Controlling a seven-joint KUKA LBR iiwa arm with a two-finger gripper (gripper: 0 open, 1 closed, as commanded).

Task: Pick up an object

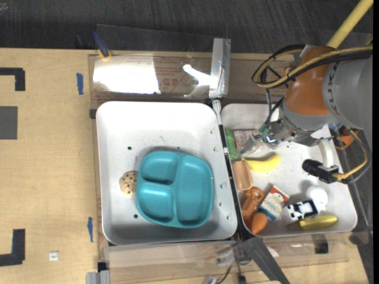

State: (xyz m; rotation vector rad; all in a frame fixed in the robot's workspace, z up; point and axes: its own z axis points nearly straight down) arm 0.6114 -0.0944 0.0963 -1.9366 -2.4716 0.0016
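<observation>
My gripper (267,137) hangs low over the back left part of the right bin (346,209), under the grey wrist and its orange band. Just below it lies a yellow banana (263,164); whether the two touch is unclear. A green packet (230,145) lies to the gripper's left against the bin wall. Toward the front are a tan bread roll (241,175), orange toy food (253,200), a small carton (273,205), a black-and-white cow toy (301,209), a white ball (318,194) and an olive-yellow piece (318,221).
The left bin (112,129) holds a teal divided plate (175,188) with a speckled cookie (127,183) at its left edge. A black part (320,170) and cables hang at the right of the right bin. A clear sheet (154,76) stands behind the left bin.
</observation>
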